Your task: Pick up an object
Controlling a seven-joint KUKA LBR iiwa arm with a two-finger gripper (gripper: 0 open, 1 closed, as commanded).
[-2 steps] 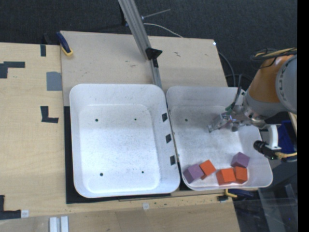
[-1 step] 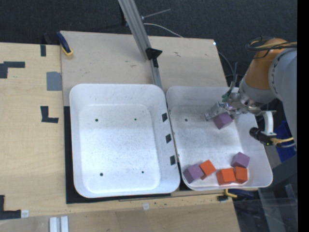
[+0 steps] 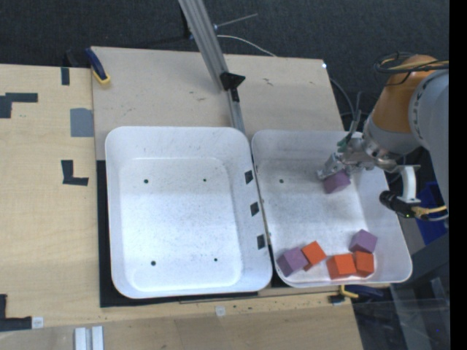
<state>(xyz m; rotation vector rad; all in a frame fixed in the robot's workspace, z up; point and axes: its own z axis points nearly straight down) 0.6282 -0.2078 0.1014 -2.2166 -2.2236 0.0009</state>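
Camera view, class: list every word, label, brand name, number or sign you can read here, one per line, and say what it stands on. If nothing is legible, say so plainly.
No readable text: no word, number or brand can be read.
Black tape marks on the wooden bench: plain shapes, not letters.
Dark tabs on the left bin's rim: too small to tell if printed.
Blocks, such as the purple block by the claw in the right bin: no markings seen.

Blue-handled clamp [image 3: 97,65] at the bench's far-left corner, slanted metal rail [image 3: 206,36].
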